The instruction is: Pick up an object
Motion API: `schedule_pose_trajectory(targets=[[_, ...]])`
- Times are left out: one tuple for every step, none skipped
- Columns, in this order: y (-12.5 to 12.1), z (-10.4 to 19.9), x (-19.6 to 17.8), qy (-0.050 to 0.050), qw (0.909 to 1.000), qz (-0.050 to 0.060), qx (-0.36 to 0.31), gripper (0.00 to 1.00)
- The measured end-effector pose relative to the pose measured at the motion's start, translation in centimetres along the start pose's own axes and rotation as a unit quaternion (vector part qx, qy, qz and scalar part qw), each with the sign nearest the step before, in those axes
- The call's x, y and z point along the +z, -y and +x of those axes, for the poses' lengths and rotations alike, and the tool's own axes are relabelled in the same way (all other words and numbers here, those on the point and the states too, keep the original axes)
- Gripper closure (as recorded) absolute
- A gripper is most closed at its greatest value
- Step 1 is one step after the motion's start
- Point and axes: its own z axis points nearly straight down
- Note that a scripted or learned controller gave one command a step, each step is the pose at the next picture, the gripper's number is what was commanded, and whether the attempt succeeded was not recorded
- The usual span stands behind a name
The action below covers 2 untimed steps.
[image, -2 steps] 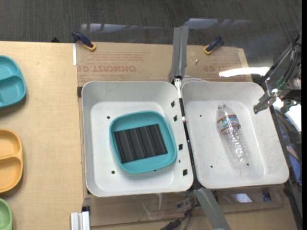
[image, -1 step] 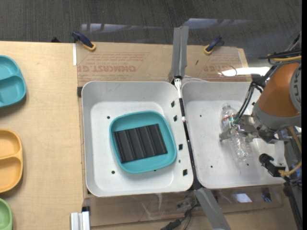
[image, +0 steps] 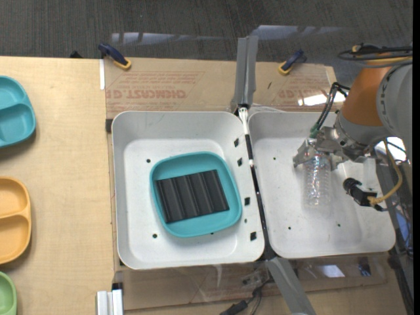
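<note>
On the bench at the far left lie three partly seen divided plates, one teal plate (image: 14, 118), one orange plate (image: 13, 219) and one green plate (image: 5, 294). Next come the two white bins: the left bin (image: 131, 195) holds one teal tray (image: 195, 194) with a dark ribbed insert, and the right bin (image: 282, 235) holds one clear plastic bottle (image: 317, 181), lying near the bin's middle. The gripper (image: 317, 151) sits just over the bottle's upper end, and whether its jaws are open or closed on the bottle cannot be told from this slant. To do the pick well, I judge the jaws should straddle the bottle across its width, close gently because thin clear plastic may crush or slip, then lift straight up. Two clamps (image: 115, 56) hold the cardboard behind.
</note>
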Motion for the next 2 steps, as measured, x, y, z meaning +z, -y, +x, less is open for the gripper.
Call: schedule_pose_trajectory(targets=[[0.0, 0.0, -0.9, 0.001, 1.0000, 0.001, -0.002, 1.00], [-0.4, 6.2, -10.1, 0.000, 0.9999, -0.005, -0.014, 1.00]])
